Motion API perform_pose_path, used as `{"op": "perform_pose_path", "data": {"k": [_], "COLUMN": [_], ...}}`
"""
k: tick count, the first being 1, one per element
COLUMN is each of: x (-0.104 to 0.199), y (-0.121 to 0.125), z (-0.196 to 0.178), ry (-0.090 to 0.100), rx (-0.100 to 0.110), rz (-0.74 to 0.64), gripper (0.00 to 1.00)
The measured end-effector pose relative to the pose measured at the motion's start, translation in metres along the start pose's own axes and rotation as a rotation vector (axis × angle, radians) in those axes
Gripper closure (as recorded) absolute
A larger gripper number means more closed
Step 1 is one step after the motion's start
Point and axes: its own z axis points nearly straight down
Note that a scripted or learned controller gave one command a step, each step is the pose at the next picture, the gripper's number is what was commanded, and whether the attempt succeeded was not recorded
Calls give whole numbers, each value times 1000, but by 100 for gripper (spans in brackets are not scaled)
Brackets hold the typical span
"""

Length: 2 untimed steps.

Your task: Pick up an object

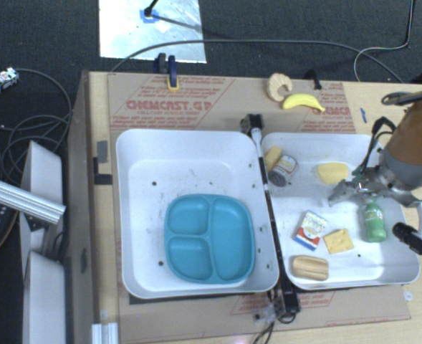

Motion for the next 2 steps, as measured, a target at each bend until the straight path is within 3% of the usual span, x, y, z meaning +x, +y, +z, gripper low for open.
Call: {"op": "perform_pose_path", "data": {"k": [1,2], "x": [2,2], "y": [78,44], "z": [11,12], "ry": [6,3], "rx": [5,-1], "rz": [-2,-3], "gripper": [0,0]}}
